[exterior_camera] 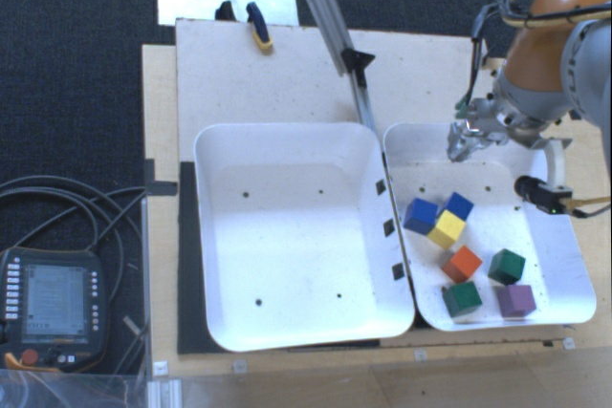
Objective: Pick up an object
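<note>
Several small cubes lie in the right bin: two blue cubes, a yellow cube, an orange cube, two green cubes and a purple cube. My gripper hangs over the far part of the right bin, above and behind the cubes, apart from all of them. Nothing shows between its fingers.
The left bin stands beside the right one. A metal pole slants across the back of the bench. A teach pendant with cables lies at the lower left. A clamp with a yellow handle rests at the back.
</note>
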